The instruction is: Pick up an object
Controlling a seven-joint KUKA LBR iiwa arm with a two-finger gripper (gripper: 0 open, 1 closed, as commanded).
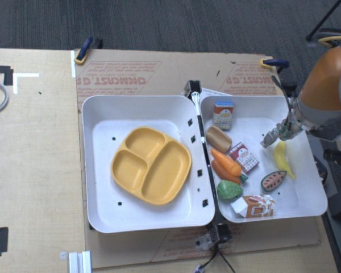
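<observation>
My gripper [271, 137] hangs low over the right bin [307, 206], just above the top end of a yellow banana [283, 159] near the bin's right wall. I see nothing held in it. The same bin holds a small juice carton [223, 114] at the back, a brown bun [218, 136], an orange carrot [226, 164], a red snack box [244, 156], a green broccoli piece [229, 190], a watermelon slice [273, 181] and an orange and white carton [254, 206] at the front.
The left bin [96, 152] bears a yellow divided plate [152, 165]. The arm's orange band [327, 78] reaches in from the right over the right bin's far corner. Clamps [85, 49] hold the cardboard under both bins.
</observation>
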